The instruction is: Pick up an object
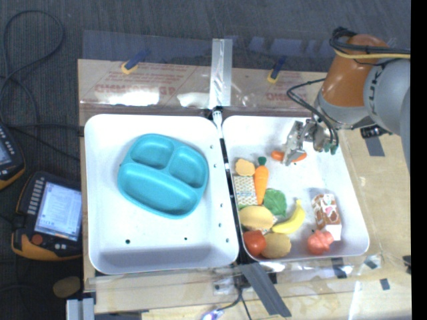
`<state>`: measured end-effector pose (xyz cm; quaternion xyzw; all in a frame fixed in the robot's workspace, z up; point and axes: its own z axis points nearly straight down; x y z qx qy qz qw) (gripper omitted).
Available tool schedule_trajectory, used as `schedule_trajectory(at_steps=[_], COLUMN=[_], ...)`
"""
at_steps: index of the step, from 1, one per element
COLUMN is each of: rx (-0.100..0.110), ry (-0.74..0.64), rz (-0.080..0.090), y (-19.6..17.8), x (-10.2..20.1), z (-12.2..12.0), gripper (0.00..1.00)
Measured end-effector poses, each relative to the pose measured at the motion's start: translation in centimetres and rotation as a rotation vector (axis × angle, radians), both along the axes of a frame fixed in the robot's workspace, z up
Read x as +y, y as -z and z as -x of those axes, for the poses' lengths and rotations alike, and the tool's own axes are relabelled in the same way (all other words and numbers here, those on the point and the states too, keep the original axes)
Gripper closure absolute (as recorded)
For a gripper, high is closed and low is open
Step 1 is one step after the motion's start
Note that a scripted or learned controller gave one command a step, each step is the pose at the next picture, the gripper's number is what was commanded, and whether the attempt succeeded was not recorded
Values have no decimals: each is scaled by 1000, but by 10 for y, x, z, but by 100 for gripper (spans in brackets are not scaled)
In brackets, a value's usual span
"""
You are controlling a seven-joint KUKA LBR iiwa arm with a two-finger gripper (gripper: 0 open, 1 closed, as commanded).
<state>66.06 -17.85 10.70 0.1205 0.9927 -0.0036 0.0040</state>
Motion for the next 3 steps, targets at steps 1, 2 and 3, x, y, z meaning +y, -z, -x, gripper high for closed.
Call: schedule_trajectory(at_steps=[1, 2, 3], rx=[1, 2, 4], ry=[147, 148, 601], rz=[-7, -7, -7], y=[-248, -248, -103], x=[25, 25, 6], z=[27, 27, 0], gripper=[100, 0, 0])
